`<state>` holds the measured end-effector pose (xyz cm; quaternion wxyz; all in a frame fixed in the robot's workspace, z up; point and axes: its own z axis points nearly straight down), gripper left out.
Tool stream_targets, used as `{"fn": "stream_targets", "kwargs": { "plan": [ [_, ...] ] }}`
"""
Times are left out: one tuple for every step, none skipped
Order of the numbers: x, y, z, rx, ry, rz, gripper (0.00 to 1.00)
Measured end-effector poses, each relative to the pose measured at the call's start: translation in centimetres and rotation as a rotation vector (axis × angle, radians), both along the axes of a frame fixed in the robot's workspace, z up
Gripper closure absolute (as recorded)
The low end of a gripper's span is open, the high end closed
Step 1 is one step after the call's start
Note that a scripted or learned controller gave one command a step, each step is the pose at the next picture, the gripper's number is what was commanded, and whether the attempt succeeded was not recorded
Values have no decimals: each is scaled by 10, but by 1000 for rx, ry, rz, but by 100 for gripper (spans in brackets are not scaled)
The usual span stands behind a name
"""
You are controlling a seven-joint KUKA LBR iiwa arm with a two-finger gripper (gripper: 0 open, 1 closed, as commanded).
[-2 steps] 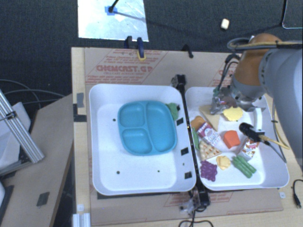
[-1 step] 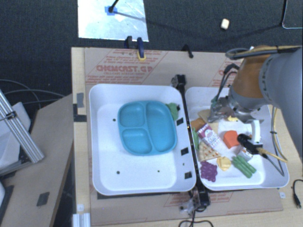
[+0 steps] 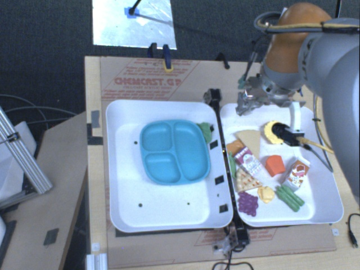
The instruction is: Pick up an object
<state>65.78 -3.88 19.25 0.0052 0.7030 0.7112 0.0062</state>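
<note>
Arm poised over the right bin of toy food.

The left shallow white bin (image 3: 126, 207) holds a blue plastic divided plate (image 3: 173, 152). The right white bin (image 3: 326, 204) carries small toys: a purple grape bunch (image 3: 248, 202), an orange block (image 3: 274, 165), green bean pods (image 3: 291, 197). The metal hand (image 3: 245, 107) hangs above that bin's far left corner; whether it is spread or pressed together cannot be told, seemingly gripping nothing.

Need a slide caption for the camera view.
Claw hovers over the right bin's far corner; blue tray sits in the left bin.
</note>
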Motion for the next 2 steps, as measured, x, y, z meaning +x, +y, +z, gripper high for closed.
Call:
{"fn": "stream_targets", "kwargs": {
  "plan": [
    [-18,-118,-54,-5,17,-18,100],
    [-14,-53,-93,1,17,-3,100]
  ]
}}
